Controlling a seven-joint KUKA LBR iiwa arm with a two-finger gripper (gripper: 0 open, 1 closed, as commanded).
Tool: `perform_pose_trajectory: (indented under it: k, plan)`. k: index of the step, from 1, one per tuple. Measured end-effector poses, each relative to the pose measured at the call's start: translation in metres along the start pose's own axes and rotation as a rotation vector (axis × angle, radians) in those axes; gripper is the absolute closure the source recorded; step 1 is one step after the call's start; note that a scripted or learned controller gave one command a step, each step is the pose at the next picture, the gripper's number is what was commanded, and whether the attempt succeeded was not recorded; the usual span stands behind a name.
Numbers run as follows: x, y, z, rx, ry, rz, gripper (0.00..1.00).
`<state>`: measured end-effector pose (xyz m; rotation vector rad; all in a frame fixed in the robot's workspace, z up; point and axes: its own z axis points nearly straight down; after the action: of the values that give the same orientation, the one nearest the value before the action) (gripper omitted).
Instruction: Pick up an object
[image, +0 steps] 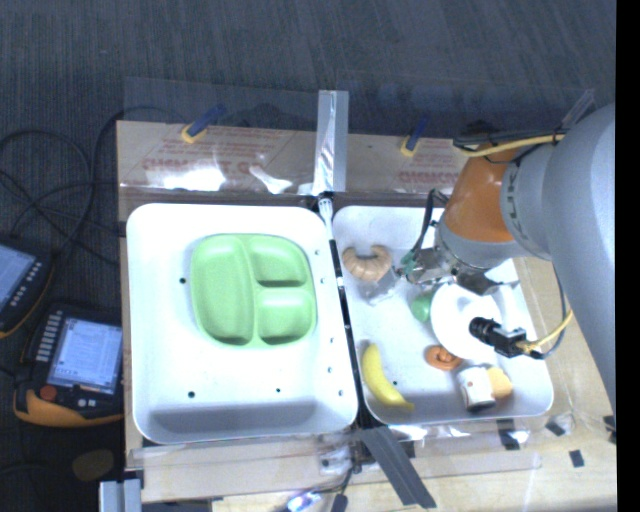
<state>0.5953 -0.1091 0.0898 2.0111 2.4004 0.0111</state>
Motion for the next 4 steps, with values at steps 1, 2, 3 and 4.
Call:
perform_pose_trajectory:
  k: [1,2,3,4]
  plan:
    - [0.0,0.001,-0.01,-0.002,0.0,-0.001,1.0]
    - [0.005,-0.008,-0.004,0.003,-0.004,-0.095,1.0]
    - [0.081,0.033,-0.093,0.014,-0.001,0.203,1.0]
    - [0.081,0.033,-0.093,0.015,-0.002,0.203,0.0]
